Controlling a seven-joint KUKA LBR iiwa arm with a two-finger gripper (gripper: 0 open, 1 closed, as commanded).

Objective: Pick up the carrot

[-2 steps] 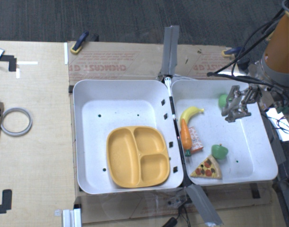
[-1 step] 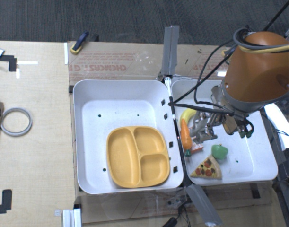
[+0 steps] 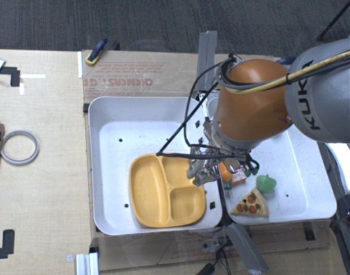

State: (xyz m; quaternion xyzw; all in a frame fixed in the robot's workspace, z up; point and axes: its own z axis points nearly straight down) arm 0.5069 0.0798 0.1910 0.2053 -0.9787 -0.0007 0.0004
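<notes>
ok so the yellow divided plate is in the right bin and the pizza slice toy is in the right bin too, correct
Not quite. The camera view shows the yellow divided plate lying in the left bin, not the right one. The pizza slice toy is indeed in the right bin, beside a green toy.

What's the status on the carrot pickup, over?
Gripper low at the divider between the bins, beside the yellow divided plate. Carrot in right bin, partly under the wrist. Pizza slice toy and green toy close by.
</notes>
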